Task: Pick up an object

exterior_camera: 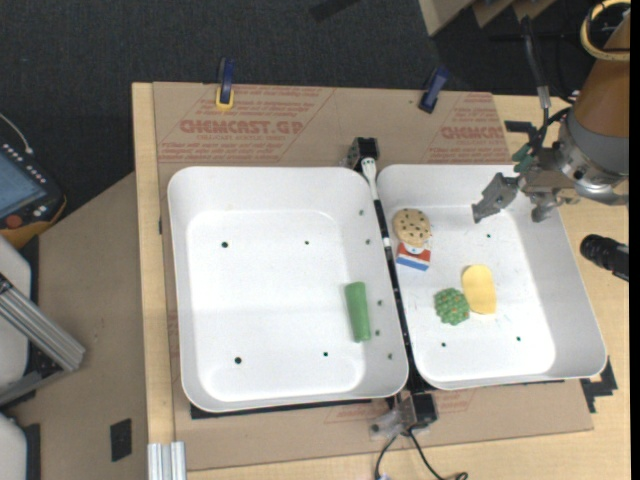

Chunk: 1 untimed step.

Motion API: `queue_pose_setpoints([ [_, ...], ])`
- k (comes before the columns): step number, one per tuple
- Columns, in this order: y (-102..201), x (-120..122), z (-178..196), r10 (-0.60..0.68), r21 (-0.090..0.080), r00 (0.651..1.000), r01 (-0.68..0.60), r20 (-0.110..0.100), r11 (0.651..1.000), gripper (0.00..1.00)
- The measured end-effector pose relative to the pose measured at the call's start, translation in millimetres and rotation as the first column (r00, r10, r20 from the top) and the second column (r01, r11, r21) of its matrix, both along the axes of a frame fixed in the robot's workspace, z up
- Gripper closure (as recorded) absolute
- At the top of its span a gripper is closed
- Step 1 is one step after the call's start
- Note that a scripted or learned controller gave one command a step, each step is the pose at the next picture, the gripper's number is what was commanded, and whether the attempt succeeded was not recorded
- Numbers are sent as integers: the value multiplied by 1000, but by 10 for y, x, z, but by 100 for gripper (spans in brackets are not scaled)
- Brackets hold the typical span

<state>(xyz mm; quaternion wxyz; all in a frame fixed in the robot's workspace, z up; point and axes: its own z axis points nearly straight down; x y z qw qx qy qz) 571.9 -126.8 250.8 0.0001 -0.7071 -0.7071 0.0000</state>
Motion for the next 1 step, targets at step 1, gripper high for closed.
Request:
queue_pose_setpoints([
  [1, -1, 7, 110, 1, -1, 1000, -1, 3, 1000, 100],
])
